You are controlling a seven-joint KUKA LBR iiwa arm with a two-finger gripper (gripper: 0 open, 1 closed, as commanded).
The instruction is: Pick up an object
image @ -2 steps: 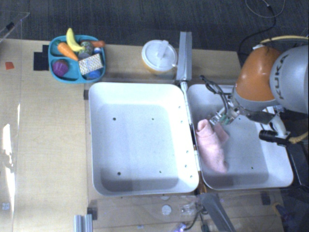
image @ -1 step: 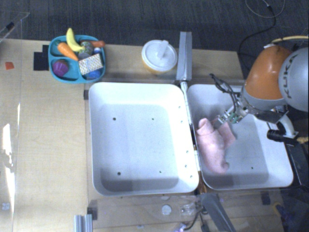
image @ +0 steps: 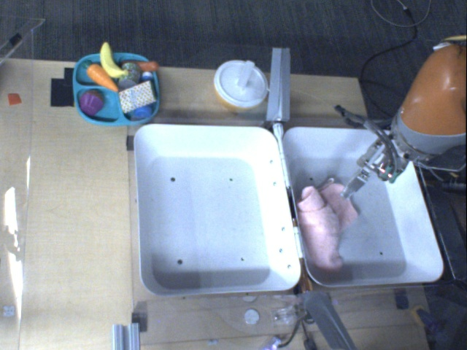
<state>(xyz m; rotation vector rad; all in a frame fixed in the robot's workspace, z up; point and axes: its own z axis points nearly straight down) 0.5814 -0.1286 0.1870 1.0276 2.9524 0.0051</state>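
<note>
One thing waits for the jaws: a pink cloth (image: 325, 221), lying crumpled against the left wall of the right bin (image: 408, 261). The jaws hang just over the cloth's upper right edge, at about two o'clock from its middle; whether they stand wide or narrow I cannot tell, and no cloth shows between them. The arm (image: 434, 104) leans in from three o'clock, probably lining up a grasp. The left bin (image: 211, 283) sits at nine o'clock. On the table (image: 66, 217), a toy tray (image: 82, 111) at eleven and a lidded cup (image: 241, 84) at twelve sit outside the bins.
</note>
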